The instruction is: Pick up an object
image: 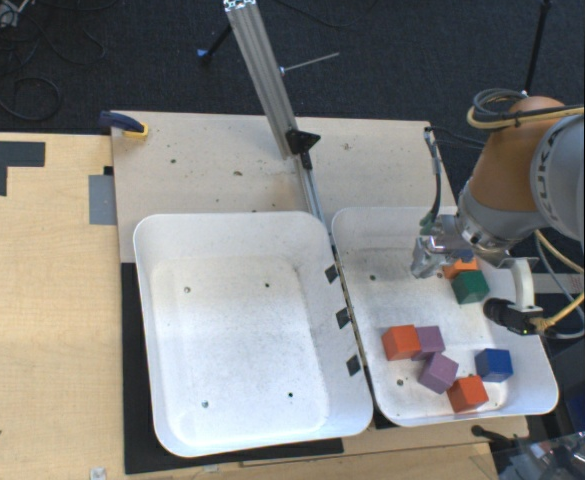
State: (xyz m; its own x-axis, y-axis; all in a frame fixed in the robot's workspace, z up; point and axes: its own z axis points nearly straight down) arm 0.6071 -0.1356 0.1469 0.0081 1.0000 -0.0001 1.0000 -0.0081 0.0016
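Hanging over the upper part of the right bin [372, 230], the claw [430, 258] is showing as a metallic block below the grey arm [532, 183] and its orange band; whether it is released or clenched I cannot tell, since the fingers are too small and blurred to read.

Nearest the camera, along the bin's lower edge, an orange block [467, 394] is lying just beside a purple block [438, 373], the two seeming to touch. A blue block [494, 364] is sitting just to their right, close to the rim. A little farther up, a second orange block [401, 342] is resting against a second purple block [430, 340].

Farther still, a green block [469, 287] is lying right by the claw, at its lower right, with a small orange piece [461, 266] showing just above it, partly hidden by the wrist. Nothing is visibly sitting between the claw's tips.

Beside all this, the left bin [234, 333] is lying with its white floor bare. Beyond both bins, a slanted aluminium bar [262, 68] is rising from the bench [212, 163] toward the dark floor.
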